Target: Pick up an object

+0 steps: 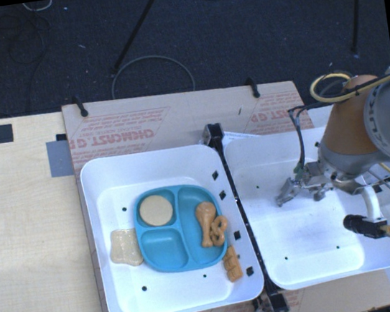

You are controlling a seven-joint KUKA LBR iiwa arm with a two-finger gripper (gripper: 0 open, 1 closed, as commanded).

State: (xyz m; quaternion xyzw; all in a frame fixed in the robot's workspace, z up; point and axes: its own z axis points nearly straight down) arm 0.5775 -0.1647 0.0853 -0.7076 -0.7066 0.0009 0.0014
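A blue divided tray (173, 249) lies in the left bin (104, 180). It holds a round tan disc (155, 210) at its upper left and a tan pretzel-like piece (211, 223) in its right section. A pale bread-like piece (125, 247) rests against the tray's left edge. A small tan piece (231, 263) lies by the tray's lower right corner. My gripper (286, 195) hangs over the right bin (319, 256), pointing left, away from all these objects, with nothing visible between its fingers.
A black divider (234, 211) separates the two bins. The arm's grey wrist and orange band (354, 128) cover the right bin's right side, with cables and a black fitting (365, 226) below. Cardboard (175, 118) lies behind the bins and a wooden bench top (26, 242) to the left.
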